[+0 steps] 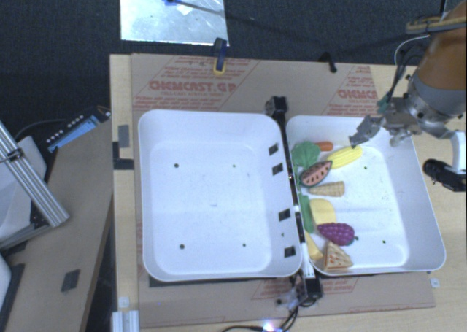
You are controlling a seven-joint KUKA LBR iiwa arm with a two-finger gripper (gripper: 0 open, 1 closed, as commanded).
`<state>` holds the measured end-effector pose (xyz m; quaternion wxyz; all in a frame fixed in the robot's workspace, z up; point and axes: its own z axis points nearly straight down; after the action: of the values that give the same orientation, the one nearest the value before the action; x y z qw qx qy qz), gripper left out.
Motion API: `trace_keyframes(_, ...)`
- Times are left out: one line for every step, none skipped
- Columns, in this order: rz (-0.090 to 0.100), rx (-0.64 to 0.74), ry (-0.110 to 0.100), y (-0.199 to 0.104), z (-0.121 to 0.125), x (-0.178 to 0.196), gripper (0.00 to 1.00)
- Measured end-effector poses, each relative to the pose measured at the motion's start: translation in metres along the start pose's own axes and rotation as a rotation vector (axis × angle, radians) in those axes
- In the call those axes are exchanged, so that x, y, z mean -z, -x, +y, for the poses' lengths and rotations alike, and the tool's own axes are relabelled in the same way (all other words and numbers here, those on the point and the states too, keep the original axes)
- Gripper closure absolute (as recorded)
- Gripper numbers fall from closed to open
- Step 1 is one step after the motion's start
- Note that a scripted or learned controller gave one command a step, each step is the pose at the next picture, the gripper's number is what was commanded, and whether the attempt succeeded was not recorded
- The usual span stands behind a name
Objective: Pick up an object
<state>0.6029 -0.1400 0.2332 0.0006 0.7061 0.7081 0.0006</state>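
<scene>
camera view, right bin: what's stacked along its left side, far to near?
Lettuce leaf → watermelon slice → ice cream cone → purple grapes → sandwich wedge, all in the right bin.

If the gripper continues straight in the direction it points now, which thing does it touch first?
Most likely the yellow corn cob. The gripper points down and left over the right bin, and the corn lies just beyond its tip. Its height above the bin is unclear.

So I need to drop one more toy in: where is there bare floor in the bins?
The left bin floor is bare wall to wall. In the right bin, the right half is free; toys crowd its left wall, from the corn to the purple grapes.
</scene>
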Motion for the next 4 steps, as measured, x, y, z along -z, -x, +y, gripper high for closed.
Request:
trace_keyframes(0.002, 0.004, -0.004, -0.043, 0.003, -0.139, 0.00)
trace_keyframes(0.000, 0.002, 0.002, -0.040, 0.005, -0.122, 1.00)
trace_keyframes(0.000, 0.003, 0.002, -0.051, 0.033, -0.149, 1.00)
trace_keyframes(0.004, 0.012, 0.010, -0.167, 0.034, -0.041, 1.00)
